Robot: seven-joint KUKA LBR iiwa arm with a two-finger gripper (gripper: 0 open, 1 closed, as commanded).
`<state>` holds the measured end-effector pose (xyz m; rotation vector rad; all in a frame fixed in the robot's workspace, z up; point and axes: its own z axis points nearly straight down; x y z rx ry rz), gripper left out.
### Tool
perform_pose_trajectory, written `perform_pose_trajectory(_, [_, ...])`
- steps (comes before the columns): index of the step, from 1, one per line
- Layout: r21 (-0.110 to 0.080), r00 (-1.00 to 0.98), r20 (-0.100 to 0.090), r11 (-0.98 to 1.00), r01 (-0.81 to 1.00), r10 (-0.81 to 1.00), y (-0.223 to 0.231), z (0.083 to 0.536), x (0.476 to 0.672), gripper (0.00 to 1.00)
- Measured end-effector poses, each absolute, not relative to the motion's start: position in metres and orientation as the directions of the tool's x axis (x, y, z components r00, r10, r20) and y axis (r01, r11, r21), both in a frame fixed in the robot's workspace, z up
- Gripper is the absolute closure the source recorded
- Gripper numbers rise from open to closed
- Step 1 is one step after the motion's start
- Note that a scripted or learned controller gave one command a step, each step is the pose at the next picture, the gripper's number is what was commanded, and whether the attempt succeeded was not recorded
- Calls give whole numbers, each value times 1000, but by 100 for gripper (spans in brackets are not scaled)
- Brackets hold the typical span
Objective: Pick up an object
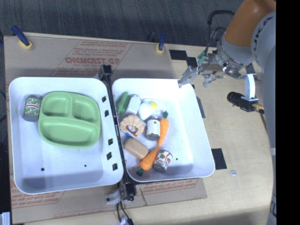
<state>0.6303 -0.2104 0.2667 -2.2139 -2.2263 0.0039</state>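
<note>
Jaws (194,77): spread, holding nothing, above the right bin's (199,139) upper-right corner.
Nearest target: white egg (149,108), at about eight o'clock from the jaws.
Carrot (162,130): further along that line, long axis roughly twelve-to-six.

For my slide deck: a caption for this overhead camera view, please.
Open gripper hovers at the right bin's far corner above toy food; green tray fills the left bin.

Right bin (199,139) bare along right wall; toys (143,128) crowd its left.
</note>
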Motion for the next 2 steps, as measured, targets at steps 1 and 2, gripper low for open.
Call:
perform_pose_trajectory(1, [-3,-6,0,6,1000,1000,-208,92,576,0])
perform_pose_trajectory(2, [-4,-11,-1,11,1000,1000,-209,102,576,100])
